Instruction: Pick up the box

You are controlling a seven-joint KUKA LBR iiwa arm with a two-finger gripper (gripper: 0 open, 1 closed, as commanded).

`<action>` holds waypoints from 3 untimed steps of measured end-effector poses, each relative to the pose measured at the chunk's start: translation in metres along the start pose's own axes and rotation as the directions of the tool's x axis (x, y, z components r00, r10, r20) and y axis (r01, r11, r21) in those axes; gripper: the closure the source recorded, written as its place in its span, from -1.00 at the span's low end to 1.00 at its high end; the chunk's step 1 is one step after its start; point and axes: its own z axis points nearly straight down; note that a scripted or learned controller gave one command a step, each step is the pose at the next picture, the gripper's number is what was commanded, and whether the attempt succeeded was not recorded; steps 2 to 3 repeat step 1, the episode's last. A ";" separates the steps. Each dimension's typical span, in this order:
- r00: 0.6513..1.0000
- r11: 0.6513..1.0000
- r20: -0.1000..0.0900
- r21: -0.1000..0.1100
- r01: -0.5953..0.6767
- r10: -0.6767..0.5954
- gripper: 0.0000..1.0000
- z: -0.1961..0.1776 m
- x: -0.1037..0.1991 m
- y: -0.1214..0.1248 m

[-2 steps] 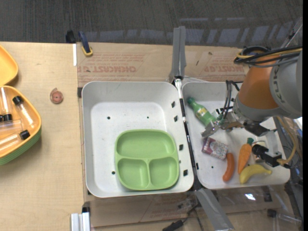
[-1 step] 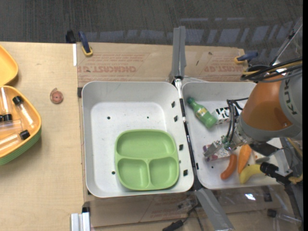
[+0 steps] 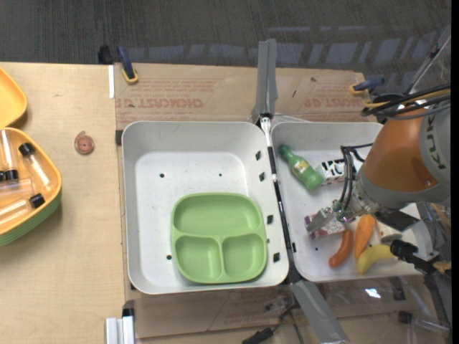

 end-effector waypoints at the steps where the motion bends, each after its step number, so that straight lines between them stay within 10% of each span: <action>1: 0.992 0.992 0.002 0.000 -0.124 0.124 1.00 -0.147 0.032 0.024; 3: 0.992 0.992 0.002 0.000 -0.124 0.124 1.00 -0.147 0.032 0.024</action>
